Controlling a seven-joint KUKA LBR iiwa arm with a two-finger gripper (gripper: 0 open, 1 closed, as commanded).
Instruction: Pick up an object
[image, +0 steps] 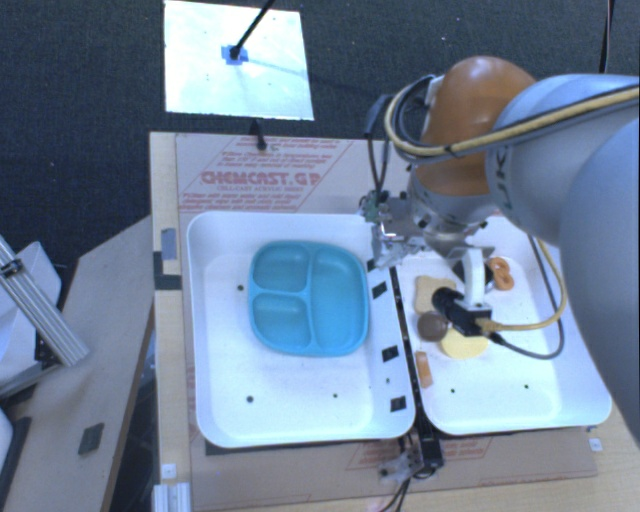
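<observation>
The hand (392, 242) hangs over the right bin's (560, 400) far left corner; I cannot tell whether it is apart or together. This looks like the approach step. The next move calls for settling on one piece near the bin's left wall: tan slice (430, 290), brown ball (432, 326), yellow piece (462, 347) or orange ring (499, 273). The left bin (215, 400) holds a blue plate (305, 298).

Grey arm (575, 140) reaches in from the frame's right, orange band (470, 100) at upper centre-right; gripper (386, 245) points down near frame centre.
</observation>
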